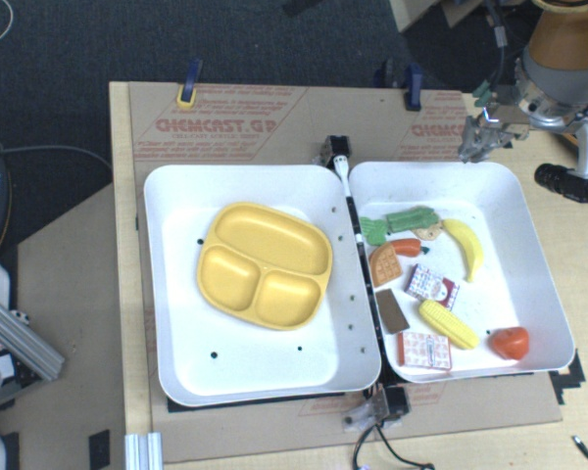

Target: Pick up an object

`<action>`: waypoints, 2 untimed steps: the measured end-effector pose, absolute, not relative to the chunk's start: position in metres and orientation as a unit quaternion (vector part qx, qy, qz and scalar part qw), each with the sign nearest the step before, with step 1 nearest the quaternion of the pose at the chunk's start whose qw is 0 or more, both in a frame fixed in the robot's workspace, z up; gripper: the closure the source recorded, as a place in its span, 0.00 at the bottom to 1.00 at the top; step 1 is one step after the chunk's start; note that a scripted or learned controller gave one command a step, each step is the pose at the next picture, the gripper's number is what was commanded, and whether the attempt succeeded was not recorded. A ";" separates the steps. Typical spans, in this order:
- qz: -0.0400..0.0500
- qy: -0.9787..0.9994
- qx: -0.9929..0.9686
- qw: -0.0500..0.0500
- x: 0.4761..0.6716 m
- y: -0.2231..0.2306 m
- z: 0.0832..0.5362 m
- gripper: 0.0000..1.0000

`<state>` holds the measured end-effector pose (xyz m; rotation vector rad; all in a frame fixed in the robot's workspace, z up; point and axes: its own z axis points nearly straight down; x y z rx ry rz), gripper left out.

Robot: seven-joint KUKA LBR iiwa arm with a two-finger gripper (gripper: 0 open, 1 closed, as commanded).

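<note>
A slanted overhead view shows a surface covered by brown board with red lettering, carrying 2 shallow white bins side by side. The pincer hangs at the top right of the picture, just beyond the far rim of the right bin, below a grey wrist and an orange band on the arm. It is small and partly blurred, so whether its fingers are spread or pressed together cannot be told; nothing is seen between them.

All the loose objects lie in the right bin, nearer the viewer than the pincer. Closest to it, slightly to its left, is a green vegetable toy. Beside that lies a yellow banana, almost straight below the pincer in the picture. Left of the banana sit a small orange-red piece and a brown bread-like piece. Farther toward the viewer lie a small red and white packet, a dark brown bar, a yellow corn cob and a second red and white carton. A red tomato-like object rests near the bin's near right corner, well apart from the pincer.

The left bin, well to the pincer's left, holds a yellow tray with 3 compartments.
</note>
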<state>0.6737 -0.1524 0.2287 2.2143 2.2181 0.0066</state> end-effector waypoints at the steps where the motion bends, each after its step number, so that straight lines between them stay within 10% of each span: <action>1: 0.001 0.708 0.707 0.002 0.674 -0.152 0.225 1.00; 2: 0.000 0.708 0.706 -0.001 0.664 -0.105 0.220 1.00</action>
